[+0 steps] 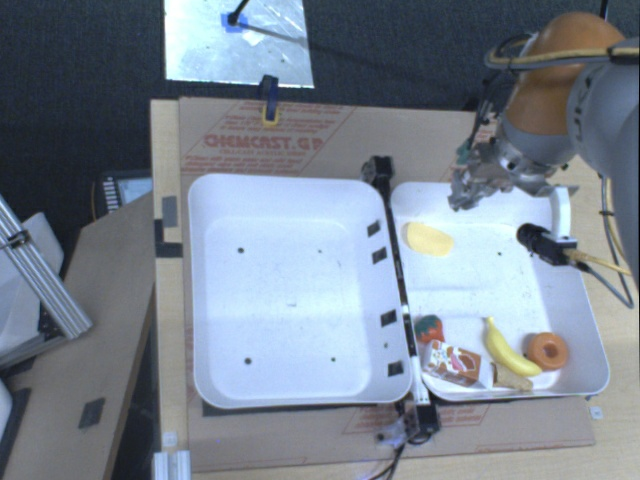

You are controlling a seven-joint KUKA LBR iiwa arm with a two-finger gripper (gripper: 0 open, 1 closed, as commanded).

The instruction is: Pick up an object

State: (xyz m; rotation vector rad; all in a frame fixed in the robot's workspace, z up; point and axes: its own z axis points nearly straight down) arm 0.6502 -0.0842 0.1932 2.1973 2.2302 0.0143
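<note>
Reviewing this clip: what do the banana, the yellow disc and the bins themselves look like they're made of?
Banana: probably moulded plastic toy food; uniform yellow, smooth and slightly glossy. Yellow disc: flat, matte, soft-edged, possibly foam or soft plastic, though the view leaves it open. Bins: white rigid plastic, judging by rounded moulded corners and a smooth surface with a faint sheen.

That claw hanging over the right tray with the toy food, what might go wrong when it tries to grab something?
The gripper hangs above the right bin's far edge, apart from everything. The yellow piece nearest it looks flat, so fingers may slide off. The banana, orange ring and packet crowd the near corner, so a grab there could jostle neighbours.
</note>
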